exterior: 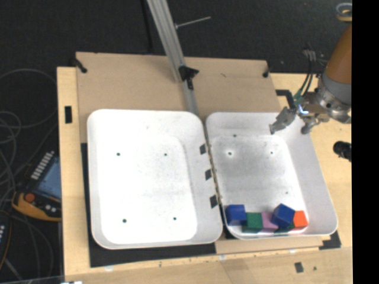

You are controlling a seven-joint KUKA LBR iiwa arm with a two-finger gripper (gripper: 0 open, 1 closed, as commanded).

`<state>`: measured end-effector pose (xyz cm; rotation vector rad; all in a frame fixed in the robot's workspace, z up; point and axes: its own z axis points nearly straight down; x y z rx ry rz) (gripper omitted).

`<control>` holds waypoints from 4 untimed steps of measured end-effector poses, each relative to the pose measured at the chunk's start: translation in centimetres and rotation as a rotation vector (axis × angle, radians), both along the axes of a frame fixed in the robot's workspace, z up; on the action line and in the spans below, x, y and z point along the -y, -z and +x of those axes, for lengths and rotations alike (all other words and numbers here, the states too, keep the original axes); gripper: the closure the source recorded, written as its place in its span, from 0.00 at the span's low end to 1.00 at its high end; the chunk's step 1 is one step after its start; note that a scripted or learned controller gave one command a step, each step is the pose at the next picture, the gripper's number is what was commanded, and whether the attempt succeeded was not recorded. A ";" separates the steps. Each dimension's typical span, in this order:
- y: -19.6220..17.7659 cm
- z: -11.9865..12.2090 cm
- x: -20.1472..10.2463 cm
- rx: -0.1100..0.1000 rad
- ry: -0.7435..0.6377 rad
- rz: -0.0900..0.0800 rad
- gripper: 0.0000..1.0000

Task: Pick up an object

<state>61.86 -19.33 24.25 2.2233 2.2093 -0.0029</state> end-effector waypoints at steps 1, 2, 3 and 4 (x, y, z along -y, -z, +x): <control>-5.0 -1.5 -4.9 0.003 -0.012 0.006 0.00; -13.9 -7.1 -2.1 0.006 -0.004 0.002 0.00; -1.6 -4.5 -8.2 -0.010 -0.011 0.008 0.00; -7.3 -4.1 -7.7 0.003 -0.009 0.004 0.00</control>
